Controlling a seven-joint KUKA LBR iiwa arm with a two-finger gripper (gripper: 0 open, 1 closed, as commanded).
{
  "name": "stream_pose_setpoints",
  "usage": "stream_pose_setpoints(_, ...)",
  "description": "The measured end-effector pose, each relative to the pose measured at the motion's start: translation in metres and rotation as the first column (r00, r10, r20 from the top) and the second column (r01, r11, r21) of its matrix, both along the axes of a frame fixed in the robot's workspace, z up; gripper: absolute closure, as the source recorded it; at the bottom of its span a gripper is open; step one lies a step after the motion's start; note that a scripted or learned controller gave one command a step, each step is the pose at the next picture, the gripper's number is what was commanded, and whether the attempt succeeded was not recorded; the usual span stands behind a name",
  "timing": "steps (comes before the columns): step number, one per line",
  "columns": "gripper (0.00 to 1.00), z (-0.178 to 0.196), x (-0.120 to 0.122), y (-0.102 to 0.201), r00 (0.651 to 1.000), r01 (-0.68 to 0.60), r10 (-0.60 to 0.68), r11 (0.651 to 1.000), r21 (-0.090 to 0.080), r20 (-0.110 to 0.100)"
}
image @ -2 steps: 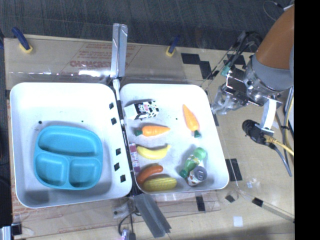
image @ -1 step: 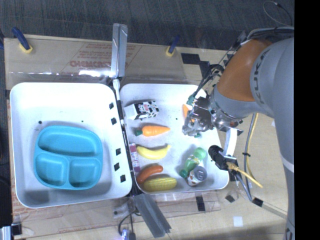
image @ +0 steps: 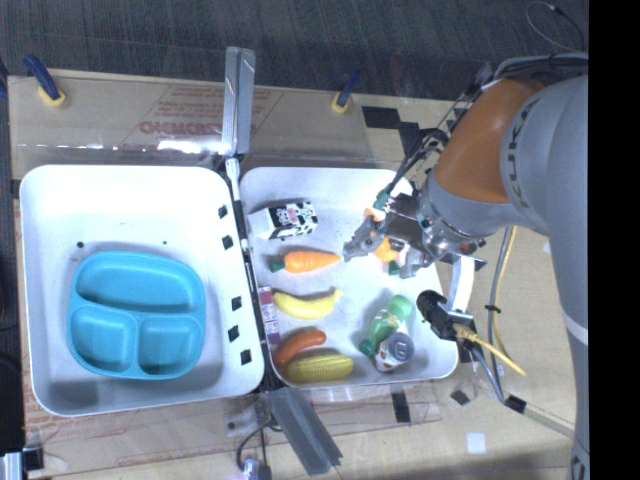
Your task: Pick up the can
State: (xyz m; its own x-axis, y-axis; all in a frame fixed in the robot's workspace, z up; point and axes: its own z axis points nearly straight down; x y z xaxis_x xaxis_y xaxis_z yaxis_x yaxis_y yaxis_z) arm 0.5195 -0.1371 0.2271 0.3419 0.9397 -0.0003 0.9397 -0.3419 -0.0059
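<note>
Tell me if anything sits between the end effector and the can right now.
Nothing lies flat in the gap, but a green bottle leans right against the can on its upper side, the side facing the end effector. It could crowd a grasp from that direction.

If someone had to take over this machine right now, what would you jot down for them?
End effector: hovering over the right bin, above its upper right part; whether it is open or shut can't be told.
Can: in the right bin's lower right corner, next to a green bottle. Not gripped.
Also in that bin: carrot, banana, corn cob.
Left bin holds a blue divided tray.
Done: nothing yet. Left: move to the can, grasp, lift.
</note>
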Motion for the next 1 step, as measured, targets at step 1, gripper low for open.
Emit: stream_pose_setpoints(1,0.0,-0.0896,-0.0323,0.0271,0.999,-0.04,0.04,0.999,0.0,0.0)
